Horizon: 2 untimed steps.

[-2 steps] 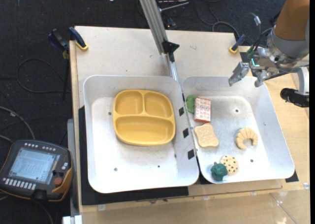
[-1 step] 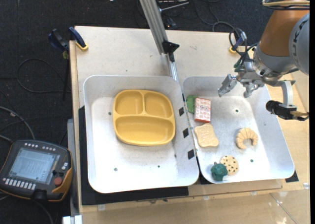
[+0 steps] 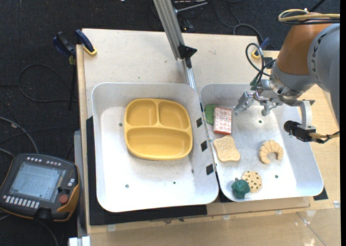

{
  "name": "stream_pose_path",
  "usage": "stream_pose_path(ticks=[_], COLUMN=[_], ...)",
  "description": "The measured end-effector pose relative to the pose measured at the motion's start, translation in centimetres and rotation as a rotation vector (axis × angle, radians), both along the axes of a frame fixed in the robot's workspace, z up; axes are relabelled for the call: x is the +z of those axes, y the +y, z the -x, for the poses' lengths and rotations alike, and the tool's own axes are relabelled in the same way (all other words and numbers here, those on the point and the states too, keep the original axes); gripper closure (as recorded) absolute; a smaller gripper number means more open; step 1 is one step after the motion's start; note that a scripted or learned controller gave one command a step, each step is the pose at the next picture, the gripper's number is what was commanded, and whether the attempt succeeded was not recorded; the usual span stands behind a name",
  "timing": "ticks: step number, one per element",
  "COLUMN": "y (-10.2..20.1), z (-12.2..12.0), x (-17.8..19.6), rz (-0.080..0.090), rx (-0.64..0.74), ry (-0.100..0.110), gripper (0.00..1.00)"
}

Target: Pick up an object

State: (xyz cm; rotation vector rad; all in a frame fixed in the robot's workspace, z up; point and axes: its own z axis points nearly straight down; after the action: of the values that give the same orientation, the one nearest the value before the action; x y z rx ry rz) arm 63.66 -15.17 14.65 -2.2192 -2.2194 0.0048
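The right bin point(image 3: 294, 172) holds a red-and-white packet point(image 3: 223, 120), a slice of toast point(image 3: 226, 149), a croissant point(image 3: 271, 152), a cookie point(image 3: 252, 180), a green broccoli piece point(image 3: 240, 187) and a green item point(image 3: 209, 114) at its left wall. My gripper point(image 3: 254, 102) hangs over the bin's upper part, to the right of the packet, fingers spread apart with nothing between them.
A yellow divided plate point(image 3: 158, 129) lies in the left bin point(image 3: 108, 147). A metal pole point(image 3: 168, 15) slants up from between the bins. A teach pendant point(image 3: 37, 184) lies on the floor at lower left.
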Motion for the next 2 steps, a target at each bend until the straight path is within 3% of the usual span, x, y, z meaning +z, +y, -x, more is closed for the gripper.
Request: stream_pose_path(ticks=[1,2], y=[-0.2,-0.1], z=[0.1,-0.1], x=[-5.2,-3.9], rz=[0.004,0.004], rx=[-0.002,-0.001], ry=[-0.002,-0.006], gripper=[0.0,1.0])
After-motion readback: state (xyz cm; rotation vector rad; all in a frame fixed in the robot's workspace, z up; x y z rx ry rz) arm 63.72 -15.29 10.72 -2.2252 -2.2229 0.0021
